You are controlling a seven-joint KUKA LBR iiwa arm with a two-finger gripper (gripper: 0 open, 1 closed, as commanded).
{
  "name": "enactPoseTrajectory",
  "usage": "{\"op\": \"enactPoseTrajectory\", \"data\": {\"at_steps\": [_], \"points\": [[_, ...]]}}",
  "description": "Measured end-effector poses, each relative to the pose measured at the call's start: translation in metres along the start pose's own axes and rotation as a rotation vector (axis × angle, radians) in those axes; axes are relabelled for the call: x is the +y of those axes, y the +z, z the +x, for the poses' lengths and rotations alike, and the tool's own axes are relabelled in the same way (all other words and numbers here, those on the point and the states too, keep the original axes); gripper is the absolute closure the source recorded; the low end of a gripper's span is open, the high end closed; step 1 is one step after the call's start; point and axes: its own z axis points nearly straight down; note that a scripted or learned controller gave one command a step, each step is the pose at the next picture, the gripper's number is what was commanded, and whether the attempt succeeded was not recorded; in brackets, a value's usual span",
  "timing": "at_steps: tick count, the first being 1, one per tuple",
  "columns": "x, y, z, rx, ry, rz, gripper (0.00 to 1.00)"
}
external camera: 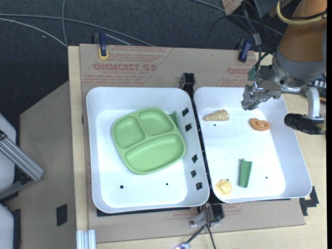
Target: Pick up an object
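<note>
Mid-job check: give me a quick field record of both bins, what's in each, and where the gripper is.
left bin: green divided plate
right bin: beige piece, orange piece, green stick, yellow piece
gripper: over right bin's far edge, between beige piece and orange piece
held: nothing visibly grasped
arm: enters from right

Right bin as landmark: gripper above its far edge; tan piece and orange ring in its far half; green block and yellow piece near its front. Green divided plate lies in the left bin beside it.
</note>
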Motion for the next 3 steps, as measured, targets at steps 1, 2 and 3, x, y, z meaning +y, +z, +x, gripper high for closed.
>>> {"op": "enactPoseTrajectory", "data": {"at_steps": [1, 2, 3], "points": [[-0.003, 0.017, 0.047, 0.0, -0.001, 0.001, 1.0], [-0.005, 0.015, 0.098, 0.0, -0.001, 0.0, 1.0], [-0.012, 0.016, 0.148, 0.0, -0.001, 0.0, 1.0]]}}
